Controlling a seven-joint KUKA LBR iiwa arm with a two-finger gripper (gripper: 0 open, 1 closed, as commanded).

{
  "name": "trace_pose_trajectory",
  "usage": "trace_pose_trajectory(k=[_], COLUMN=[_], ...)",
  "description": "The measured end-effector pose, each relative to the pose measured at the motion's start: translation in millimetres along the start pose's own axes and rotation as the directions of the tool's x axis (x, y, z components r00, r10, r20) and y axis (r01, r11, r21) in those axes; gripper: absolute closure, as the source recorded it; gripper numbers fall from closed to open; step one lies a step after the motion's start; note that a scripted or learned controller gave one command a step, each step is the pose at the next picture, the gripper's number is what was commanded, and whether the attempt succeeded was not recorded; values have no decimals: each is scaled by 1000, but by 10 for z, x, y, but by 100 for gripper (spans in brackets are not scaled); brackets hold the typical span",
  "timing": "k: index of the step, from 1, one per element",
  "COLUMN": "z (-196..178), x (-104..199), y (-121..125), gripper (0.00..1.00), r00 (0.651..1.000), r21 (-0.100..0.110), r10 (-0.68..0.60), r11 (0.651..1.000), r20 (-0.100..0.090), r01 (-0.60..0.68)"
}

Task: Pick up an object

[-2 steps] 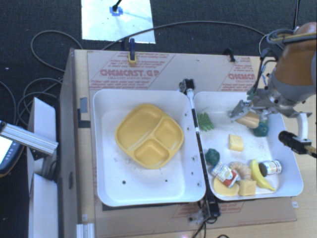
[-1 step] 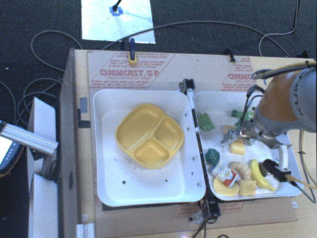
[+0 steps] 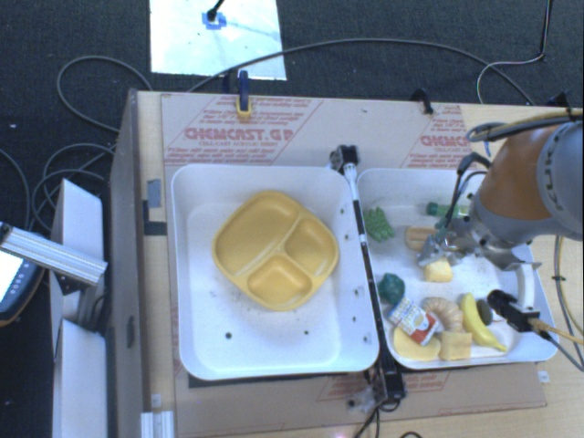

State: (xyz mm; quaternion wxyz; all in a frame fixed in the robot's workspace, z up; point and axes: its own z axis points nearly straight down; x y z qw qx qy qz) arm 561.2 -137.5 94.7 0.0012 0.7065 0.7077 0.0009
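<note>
Piled along the near edge of the right bin (image 3: 538,359): yellow banana (image 3: 481,321), pale peanut-shaped piece (image 3: 445,309), small red-and-white carton (image 3: 414,320), yellow block (image 3: 455,344). Beyond, toward mid-bin, gripper (image 3: 436,249) low over a yellow chunk (image 3: 439,270); claw state impossible to tell. Likeliest target: that chunk, sitting apart from the pile. Best approach: straight down, centred, clear of the tan piece (image 3: 419,237) just behind. Green items (image 3: 380,224) by the divider. Left bin (image 3: 196,336) carrying a yellow divided plate (image 3: 276,249).
</note>
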Motion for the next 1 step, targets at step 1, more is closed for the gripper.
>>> trace_pose_trajectory(k=[1], z=[-909], x=[606], y=[730], gripper=[100], r00=[1000], r21=[-2], r10=[-2], r11=[1000], r20=[-1], r01=[2])
